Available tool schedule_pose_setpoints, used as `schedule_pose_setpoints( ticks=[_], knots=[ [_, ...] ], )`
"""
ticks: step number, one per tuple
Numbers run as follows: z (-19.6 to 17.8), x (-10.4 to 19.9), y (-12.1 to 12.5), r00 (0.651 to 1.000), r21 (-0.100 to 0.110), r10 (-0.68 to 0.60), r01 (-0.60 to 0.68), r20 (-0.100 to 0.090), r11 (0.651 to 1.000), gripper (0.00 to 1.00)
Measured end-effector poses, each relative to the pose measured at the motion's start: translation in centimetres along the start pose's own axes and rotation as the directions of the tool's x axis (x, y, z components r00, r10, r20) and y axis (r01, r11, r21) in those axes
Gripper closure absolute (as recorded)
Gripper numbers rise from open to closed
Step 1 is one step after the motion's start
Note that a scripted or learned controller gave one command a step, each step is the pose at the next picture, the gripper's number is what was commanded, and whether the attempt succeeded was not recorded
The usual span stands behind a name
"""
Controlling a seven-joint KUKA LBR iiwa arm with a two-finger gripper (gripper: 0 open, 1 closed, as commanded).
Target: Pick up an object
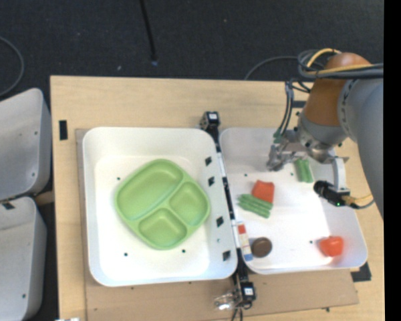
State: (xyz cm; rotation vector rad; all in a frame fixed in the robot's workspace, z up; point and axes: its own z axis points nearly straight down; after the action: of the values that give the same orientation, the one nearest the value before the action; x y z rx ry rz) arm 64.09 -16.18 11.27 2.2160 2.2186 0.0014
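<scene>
On the bench (67, 99), 2 shallow white bins sit side by side, touching along a shared rim. Landmark for all positions: the right bin (301, 256). To its left, the left bin (93, 246) carries 1 green divided plate (162, 203) with 3 compartments, lying flat near its middle. Over the right bin's far right corner hangs the arm (334, 99), orange band visible. The gripper (281, 160) is low over the bin's far half; whether it is open or closed cannot be made out at this angle, and nothing is seen held. A green object (303, 171) lies just beside the gripper. Near the bin's centre: 1 red block (262, 190), touching a dark green bean-like piece (255, 206). Near right corner: 1 small orange-red object (331, 246). Near left corner, against the rim: 1 brown round object (260, 247).
</scene>
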Motion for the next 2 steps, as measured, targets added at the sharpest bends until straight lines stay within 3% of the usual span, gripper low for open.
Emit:
schedule_pose_setpoints(
  ticks=[2],
  knots=[
    [-9.8,-0.2,-0.5,1.000,-0.002,0.001,-0.001,-0.001,1.000,1.00]
  ],
)
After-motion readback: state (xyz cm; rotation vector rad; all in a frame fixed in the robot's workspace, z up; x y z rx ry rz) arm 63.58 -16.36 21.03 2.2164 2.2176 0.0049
